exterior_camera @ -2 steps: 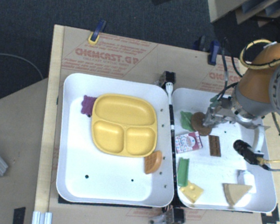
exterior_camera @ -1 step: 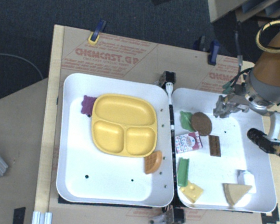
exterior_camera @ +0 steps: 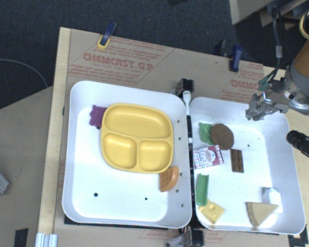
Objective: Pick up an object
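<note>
- Gripper (exterior_camera: pixel 257 110) hovers over right bin (exterior_camera: pixel 292 171) far rim; jaw state cannot be told.
- Nearest isolated target: brown disc (exterior_camera: pixel 222 135); descend squarely over it.

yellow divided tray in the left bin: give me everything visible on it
The yellow tray looks like matte plastic, with rounded corners: one wide compartment across the far side, two smaller ones nearer the camera. All three look empty. It lies flat and right side up in the far half of the left bin. A purple item pokes out at its left edge, and an orange-brown piece sits against its near right corner.
</note>
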Tool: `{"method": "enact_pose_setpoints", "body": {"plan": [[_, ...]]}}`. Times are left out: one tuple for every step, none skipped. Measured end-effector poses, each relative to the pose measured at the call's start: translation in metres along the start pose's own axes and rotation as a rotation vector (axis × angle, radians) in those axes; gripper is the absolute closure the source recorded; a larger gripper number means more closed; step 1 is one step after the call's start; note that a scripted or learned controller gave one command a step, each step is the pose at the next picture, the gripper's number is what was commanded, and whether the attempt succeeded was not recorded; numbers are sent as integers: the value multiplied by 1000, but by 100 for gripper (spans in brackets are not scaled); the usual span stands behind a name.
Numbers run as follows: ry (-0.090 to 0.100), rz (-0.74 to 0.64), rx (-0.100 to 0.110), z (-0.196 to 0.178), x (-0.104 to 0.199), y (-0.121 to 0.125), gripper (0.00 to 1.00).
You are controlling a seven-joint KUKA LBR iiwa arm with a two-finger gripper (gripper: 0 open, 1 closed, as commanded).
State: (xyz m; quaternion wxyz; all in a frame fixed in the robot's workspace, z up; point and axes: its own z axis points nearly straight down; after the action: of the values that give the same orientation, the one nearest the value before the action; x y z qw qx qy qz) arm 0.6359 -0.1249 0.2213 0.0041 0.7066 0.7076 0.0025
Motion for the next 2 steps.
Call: {"method": "enact_pose_setpoints", "body": {"plan": [[4, 1, 14, -2, 28, -53, 100], [5, -1, 15, 6, 60, -98, 100]]}}
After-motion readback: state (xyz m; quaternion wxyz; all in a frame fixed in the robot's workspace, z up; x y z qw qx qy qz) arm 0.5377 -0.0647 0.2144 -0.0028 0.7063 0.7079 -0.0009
